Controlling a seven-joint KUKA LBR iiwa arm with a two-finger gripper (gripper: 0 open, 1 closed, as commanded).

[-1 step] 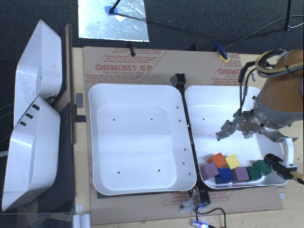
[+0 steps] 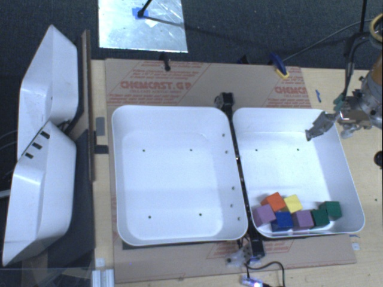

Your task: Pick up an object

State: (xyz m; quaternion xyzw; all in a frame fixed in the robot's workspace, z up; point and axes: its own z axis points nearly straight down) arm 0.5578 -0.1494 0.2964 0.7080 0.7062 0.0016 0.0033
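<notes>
Several small coloured blocks huddle in the near right corner of the right bin [image 2: 287, 154]: an orange block [image 2: 275, 200], a yellow block [image 2: 292, 204], two purple blocks [image 2: 264, 213], a blue block [image 2: 282, 220] and a green block [image 2: 330, 210]. My gripper [image 2: 331, 130] hangs over the far right edge of that bin, well behind the blocks. It is open, with one dark finger [image 2: 318, 126] angled out over the bin floor, and nothing sits between the fingers.
The left bin [image 2: 173, 172] lies beside the right one, with a black divider strip [image 2: 238, 166] between them. White housings [image 2: 42, 142] stand at the far left. A shiny foil sheet [image 2: 142, 17] and a blue-yellow clamp [image 2: 279, 66] lie behind the bins.
</notes>
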